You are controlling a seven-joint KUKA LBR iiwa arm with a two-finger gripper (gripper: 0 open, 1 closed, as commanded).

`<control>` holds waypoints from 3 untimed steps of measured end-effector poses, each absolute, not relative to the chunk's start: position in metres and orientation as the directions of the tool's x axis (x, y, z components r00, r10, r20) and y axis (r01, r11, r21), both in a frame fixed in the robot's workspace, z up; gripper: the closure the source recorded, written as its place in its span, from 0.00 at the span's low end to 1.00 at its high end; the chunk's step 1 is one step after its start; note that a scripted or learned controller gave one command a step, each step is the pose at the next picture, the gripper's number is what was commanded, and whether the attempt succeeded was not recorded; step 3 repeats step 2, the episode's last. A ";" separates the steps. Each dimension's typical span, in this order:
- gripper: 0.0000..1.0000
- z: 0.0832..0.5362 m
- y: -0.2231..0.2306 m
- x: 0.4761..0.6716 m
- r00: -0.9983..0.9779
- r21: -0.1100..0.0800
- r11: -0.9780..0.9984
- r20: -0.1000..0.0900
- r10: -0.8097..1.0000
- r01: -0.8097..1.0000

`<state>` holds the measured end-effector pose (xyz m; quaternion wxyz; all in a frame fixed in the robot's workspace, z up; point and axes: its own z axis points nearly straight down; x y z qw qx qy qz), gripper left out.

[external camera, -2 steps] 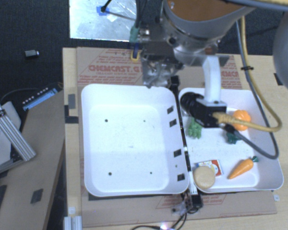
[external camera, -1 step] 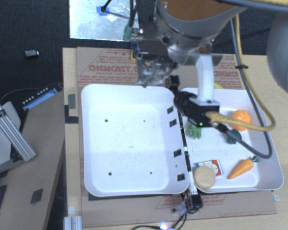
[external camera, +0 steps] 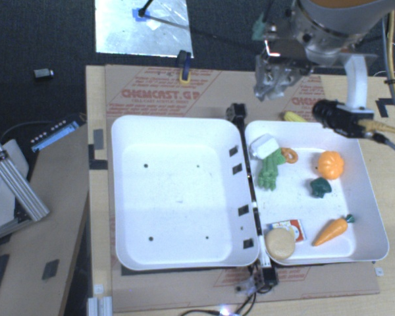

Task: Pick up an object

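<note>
well below gripper: carrot (right bin)

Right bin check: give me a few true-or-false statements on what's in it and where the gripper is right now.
1. The carrot lies in the right bin, near its front right corner. True.
2. The gripper is down among the toys, touching the orange pumpkin. False: it hangs above the back edge of the bench, apart from everything in the bin.
3. The green hand-shaped toy lies close to the divider between the two bins. True.
4. The dark green broccoli piece sits in the left bin. False: it is in the right bin, just below the pumpkin.
5. The round tan biscuit lies at the front of the right bin. True.
</note>
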<state>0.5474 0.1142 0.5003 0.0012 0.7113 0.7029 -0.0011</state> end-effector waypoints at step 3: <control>1.00 0.522 0.195 0.486 -0.010 0.002 0.010 0.003 1.000 1.000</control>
